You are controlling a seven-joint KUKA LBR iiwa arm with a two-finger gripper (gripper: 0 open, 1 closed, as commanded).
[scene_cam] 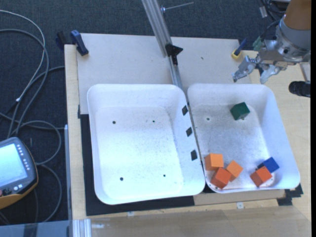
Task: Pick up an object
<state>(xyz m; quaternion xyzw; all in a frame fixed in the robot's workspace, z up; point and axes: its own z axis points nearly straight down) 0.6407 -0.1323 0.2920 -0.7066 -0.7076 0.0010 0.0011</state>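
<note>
My gripper [254,73] hangs above the far edge of the right bin [281,117], with its two fingers spread apart and nothing between them. A green block [240,110] lies in the far part of that bin, a little below and to the left of the fingers. Along the near wall sit three orange blocks [223,170], close together. An orange-red block [261,176] and a blue block [270,165] touch each other at the near right corner.
The left bin [98,102] sits beside the right one, split from it by a ridge with black clips [189,131]. A slanted metal rail [157,23] crosses the far bench. Blue clamps [79,42] stand on the board's far corners.
</note>
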